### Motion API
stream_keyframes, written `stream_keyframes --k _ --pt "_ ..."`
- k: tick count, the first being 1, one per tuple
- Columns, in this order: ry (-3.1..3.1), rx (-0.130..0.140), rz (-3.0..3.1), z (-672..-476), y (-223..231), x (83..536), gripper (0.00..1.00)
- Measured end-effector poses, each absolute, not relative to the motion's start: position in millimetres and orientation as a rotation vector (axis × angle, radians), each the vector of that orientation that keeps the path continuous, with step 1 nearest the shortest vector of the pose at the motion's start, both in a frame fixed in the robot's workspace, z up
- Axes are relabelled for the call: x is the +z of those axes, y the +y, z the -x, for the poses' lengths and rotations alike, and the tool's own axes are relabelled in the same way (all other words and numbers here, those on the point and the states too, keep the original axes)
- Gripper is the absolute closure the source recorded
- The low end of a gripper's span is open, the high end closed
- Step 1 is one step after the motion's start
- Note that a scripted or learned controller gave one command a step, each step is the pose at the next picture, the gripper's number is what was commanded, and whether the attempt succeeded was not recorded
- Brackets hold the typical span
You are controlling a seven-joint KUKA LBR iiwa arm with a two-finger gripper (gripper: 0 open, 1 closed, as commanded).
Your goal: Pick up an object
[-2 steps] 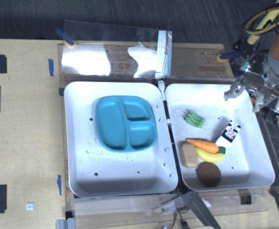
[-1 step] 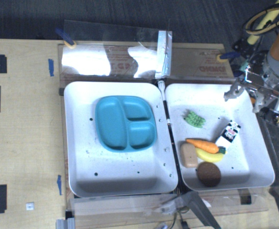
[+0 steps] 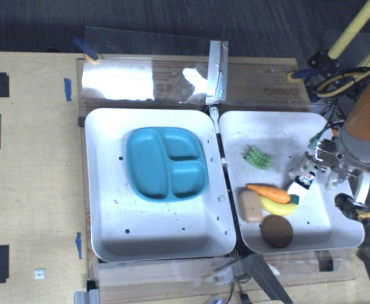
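Camera view showed the end effector (image 3: 301,183) low in the right bin (image 3: 270,126), its tip just beside the right end of the carrot (image 3: 268,192), which lay across a yellow banana (image 3: 279,207); whether it was apart or together I cannot tell. Near them were a tan block (image 3: 250,205) touching the carrot's left end, a brown ball (image 3: 277,230) just below the banana, and a green piece (image 3: 258,158) farther up. A blue divided plate (image 3: 166,163) sat in the left bin (image 3: 102,189) on the surface (image 3: 26,170).
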State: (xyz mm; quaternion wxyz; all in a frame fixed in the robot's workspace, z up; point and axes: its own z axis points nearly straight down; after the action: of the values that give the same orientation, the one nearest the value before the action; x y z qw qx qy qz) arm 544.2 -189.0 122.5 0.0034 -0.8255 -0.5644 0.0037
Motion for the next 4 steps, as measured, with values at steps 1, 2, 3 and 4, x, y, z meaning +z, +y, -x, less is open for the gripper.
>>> stream_keyframes --k 1,2,3,4 --pt "-2.142 -0.003 2.307 -537.7 -167 88 0.0" --pt "-2.139 -0.006 2.308 -538.3 -167 95 1.0" --pt "-2.43 -0.005 2.007 -531.9 -134 88 1.0" --pt "-2.012 0.0 2.412 -568.7 -70 183 1.0"
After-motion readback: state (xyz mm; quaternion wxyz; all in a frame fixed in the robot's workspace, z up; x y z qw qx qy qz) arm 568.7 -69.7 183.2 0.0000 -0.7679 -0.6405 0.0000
